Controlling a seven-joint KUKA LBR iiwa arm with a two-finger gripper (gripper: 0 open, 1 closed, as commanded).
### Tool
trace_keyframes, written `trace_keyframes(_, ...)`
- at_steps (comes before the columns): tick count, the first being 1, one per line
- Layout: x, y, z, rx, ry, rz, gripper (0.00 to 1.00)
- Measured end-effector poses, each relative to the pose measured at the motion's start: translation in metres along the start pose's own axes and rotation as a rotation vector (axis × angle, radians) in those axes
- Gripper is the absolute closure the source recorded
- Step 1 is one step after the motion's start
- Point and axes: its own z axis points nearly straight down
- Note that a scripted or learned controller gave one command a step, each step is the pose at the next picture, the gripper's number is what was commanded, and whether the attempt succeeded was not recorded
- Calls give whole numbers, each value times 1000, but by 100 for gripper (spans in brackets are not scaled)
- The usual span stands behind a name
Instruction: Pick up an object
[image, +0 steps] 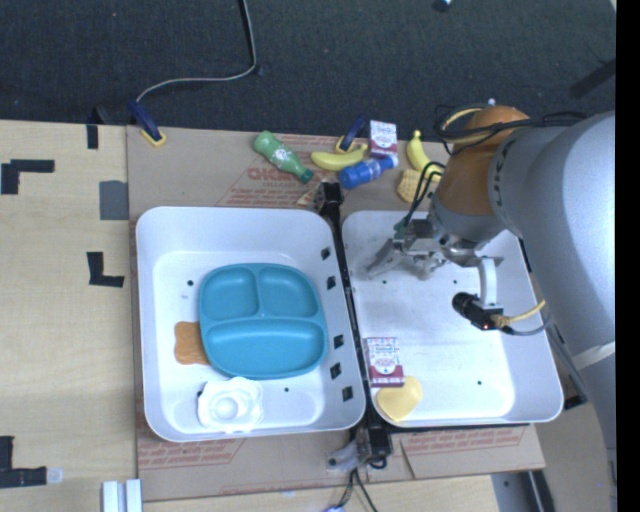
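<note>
My gripper (400, 266) hangs low over the back left part of the right bin (520, 395), its grey fingers spread open with nothing between them. At the front left of that bin lie a small red-and-white carton (383, 361) and a yellow piece (398, 399), both well in front of the gripper. The left bin (160, 250) holds a blue divided plate (262, 320), a white cup (228, 405) and a tan piece (186, 343) partly under the plate.
Behind the bins on the cardboard lie a green bottle (279, 155), a banana (337, 158), a blue bottle (362, 172), a small carton (383, 133) and two more yellow items (414, 150). The arm's bulk covers the right bin's right side.
</note>
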Motion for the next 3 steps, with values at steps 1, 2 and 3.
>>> trace_keyframes(1,11,29,1,1,2,-1,0)
trace_keyframes(2,14,6,0,1,0,0,0)
trace_keyframes(3,0,30,1,0,2,-2,0)
